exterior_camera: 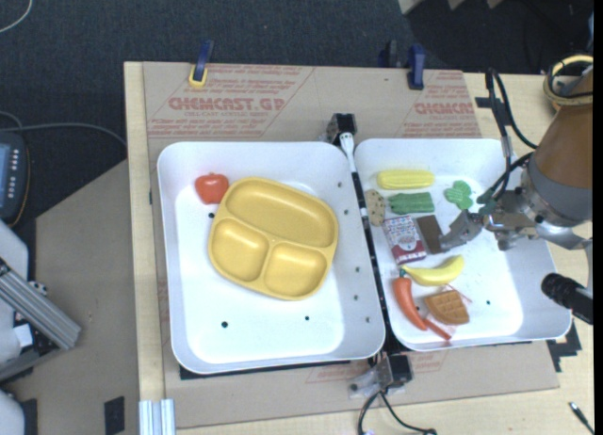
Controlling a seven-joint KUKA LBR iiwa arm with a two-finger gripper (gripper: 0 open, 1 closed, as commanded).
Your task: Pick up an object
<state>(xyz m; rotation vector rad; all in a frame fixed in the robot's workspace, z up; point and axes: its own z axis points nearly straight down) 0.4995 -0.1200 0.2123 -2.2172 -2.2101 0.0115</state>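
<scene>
My gripper [464, 230] hangs over the middle of the right bin [528, 315], reaching in from the right. It is just right of a brown block [429, 232] and above a yellow banana [435, 272]. Nothing shows in its grasp. Around it lie a yellow corn cob [404, 179], a green pickle [410, 203], a small green leafy piece [459, 193], a red packet [402, 238], a tan cracker [376, 207], an orange carrot [410, 304] and a brown waffle piece [447, 308].
The left bin [188, 320] holds a yellow divided plate [273, 237] and a red tomato [212, 186] at its back left. A raised divider [364, 235] separates the bins. Blue and yellow clamps grip the board's far edge. Cables run along the right side.
</scene>
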